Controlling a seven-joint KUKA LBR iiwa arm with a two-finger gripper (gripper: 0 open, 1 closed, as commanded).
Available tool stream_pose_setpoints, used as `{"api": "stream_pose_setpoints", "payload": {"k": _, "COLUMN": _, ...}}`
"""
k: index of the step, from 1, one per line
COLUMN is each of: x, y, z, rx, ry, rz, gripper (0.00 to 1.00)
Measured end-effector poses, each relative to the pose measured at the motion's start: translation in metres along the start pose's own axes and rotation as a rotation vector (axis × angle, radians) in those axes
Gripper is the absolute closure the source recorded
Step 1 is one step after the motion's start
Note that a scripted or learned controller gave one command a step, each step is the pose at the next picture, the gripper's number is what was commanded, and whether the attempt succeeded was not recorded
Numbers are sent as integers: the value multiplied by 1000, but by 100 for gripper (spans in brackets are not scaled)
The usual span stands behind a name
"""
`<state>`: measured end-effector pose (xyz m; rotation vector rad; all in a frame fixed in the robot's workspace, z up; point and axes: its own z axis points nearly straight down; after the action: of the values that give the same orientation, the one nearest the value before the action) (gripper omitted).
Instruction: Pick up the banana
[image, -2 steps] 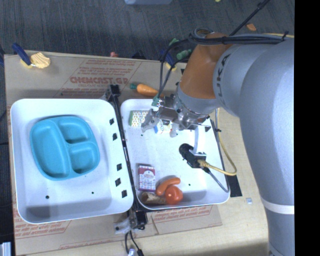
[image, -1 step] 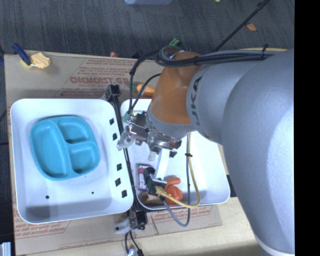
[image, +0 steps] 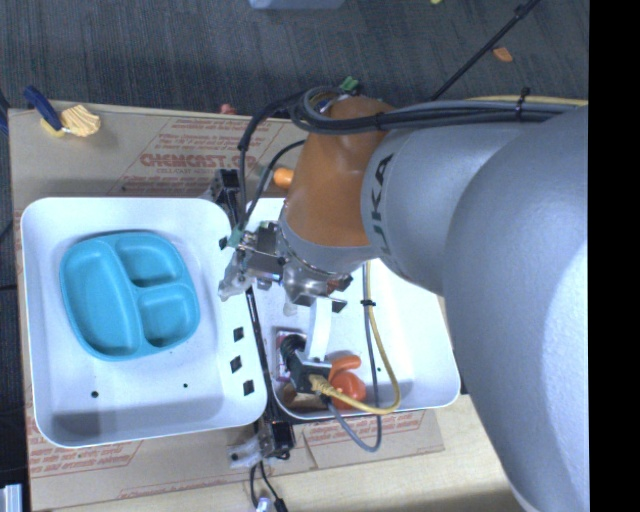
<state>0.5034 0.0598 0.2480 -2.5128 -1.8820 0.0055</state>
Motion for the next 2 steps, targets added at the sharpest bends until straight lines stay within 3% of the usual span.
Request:
{"api": "stream_pose_setpoints", "payload": {"k": 1, "x": 54, "y": -22, "z": -75, "rx": -1, "ry": 1, "rz": -67, "gripper": 0}}
{"api": "stream_pose_setpoints", "payload": {"k": 2, "x": -11, "y": -26, "z": -30, "rx": 1, "ry": -1, "rz": -113, "gripper": 0}}
